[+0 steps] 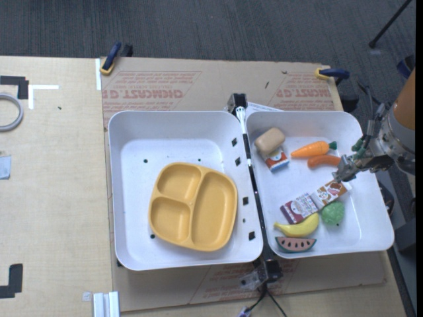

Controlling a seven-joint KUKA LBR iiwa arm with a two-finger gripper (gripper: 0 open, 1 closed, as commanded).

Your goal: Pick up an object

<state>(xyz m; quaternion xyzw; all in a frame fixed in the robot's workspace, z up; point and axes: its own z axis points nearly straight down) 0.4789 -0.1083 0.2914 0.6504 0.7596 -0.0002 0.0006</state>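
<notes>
Over the right bin (370,236), the gripper (345,172) hangs just above the snack bar (314,201), its tip touching the bar's upper end; whether it's clenched, can't tell.

We see the arm (403,121) coming in from the right edge of the camera view, its grey body with an orange band showing near the upper right. It reaches leftward and down over the right rim of the right bin (378,197). The gripper (345,172) hangs low just inside that rim, about midway along it, slanting down to the left. Its tip is too small and dark for us to read.
</notes>
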